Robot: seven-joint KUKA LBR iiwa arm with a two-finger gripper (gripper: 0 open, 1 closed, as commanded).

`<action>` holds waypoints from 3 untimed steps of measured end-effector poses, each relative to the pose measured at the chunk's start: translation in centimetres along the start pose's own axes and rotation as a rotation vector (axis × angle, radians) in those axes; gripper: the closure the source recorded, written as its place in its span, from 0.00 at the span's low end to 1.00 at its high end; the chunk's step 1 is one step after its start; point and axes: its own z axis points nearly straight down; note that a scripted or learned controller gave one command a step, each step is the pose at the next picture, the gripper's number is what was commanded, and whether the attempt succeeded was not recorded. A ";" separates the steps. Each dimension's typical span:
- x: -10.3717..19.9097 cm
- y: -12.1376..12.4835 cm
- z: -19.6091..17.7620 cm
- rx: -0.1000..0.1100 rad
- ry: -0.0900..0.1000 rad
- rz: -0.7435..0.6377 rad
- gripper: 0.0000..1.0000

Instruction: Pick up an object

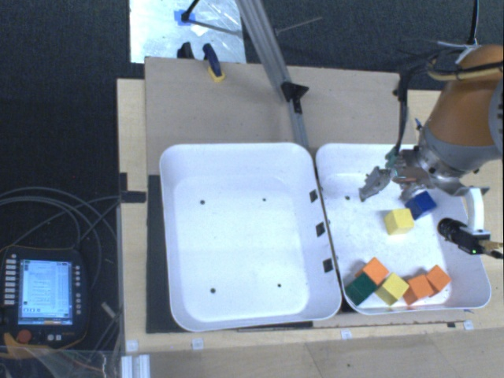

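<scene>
My gripper [376, 181] hangs over the upper middle of the right bin [346, 164], on the end of the grey and orange arm [465, 116] that comes in from the right. Just right of it and lower lies a blue block [422, 203], with a yellow block [399, 220] beside that. Along the bin's front edge cluster an orange block [376, 270], a green block [361, 289], a second yellow block [391, 289] and two more orange blocks [417, 287] [439, 277]. No block sits at the gripper's tip.
The left bin [181, 172] lies alongside, its wall touching the right bin. A slanted grey pole [268, 46] crosses the bench behind the bins. A black fitting [465, 236] sticks out at the right bin's right edge. A pendant [43, 294] with cables lies at far left.
</scene>
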 end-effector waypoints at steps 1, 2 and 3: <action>0.0 0.0 0.0 -0.001 0.000 0.002 0.00; -0.4 -0.3 6.1 0.006 0.000 0.003 0.00; -0.4 -0.4 11.4 0.005 0.000 0.003 0.00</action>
